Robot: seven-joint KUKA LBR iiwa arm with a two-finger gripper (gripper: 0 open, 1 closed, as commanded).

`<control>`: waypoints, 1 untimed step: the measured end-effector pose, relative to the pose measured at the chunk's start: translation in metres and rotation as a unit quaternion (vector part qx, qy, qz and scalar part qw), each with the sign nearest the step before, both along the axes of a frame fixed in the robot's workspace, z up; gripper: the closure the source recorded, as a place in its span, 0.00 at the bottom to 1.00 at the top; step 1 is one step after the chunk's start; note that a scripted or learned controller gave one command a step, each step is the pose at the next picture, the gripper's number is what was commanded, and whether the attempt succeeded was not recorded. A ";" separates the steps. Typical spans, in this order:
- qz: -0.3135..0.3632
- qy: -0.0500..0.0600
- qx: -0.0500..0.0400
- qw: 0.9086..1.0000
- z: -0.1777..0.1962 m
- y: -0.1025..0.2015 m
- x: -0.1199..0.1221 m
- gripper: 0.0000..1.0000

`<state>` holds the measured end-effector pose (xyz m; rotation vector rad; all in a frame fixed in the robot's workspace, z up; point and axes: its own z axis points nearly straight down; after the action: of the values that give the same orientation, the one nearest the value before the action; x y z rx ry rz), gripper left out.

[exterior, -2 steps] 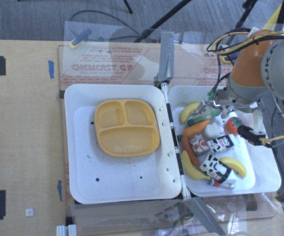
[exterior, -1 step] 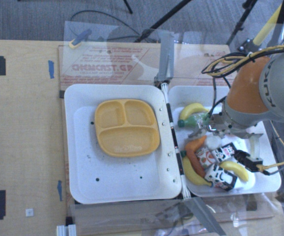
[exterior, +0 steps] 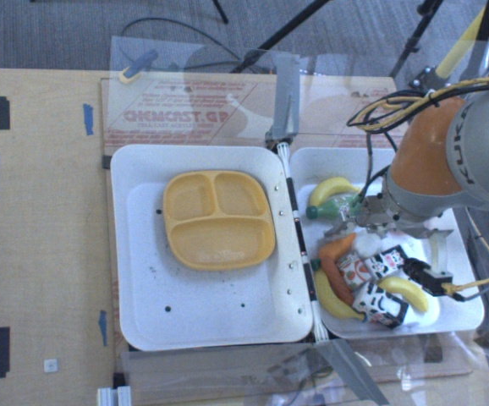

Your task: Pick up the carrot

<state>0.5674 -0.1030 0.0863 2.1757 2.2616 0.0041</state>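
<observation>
Your carrot (exterior: 339, 265) lies near the right bin's (exterior: 469, 311) left wall, among 3 bananas. Expect it light, stiff, smooth; grasp mid-length. The gripper's (exterior: 359, 220) spread I cannot tell.

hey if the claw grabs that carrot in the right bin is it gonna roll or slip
Probably stiff: the carrot keeps a firm tapered shape. It looks smooth and rounded, so it may slip or twist. Rolling far seems unlikely, since a banana and small packages crowd against it.
</observation>
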 end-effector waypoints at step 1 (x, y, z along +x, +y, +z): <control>-0.032 0.000 0.000 1.000 0.000 -0.002 0.009 0.00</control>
<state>0.5766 -0.1054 0.0861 2.2455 2.1912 0.0052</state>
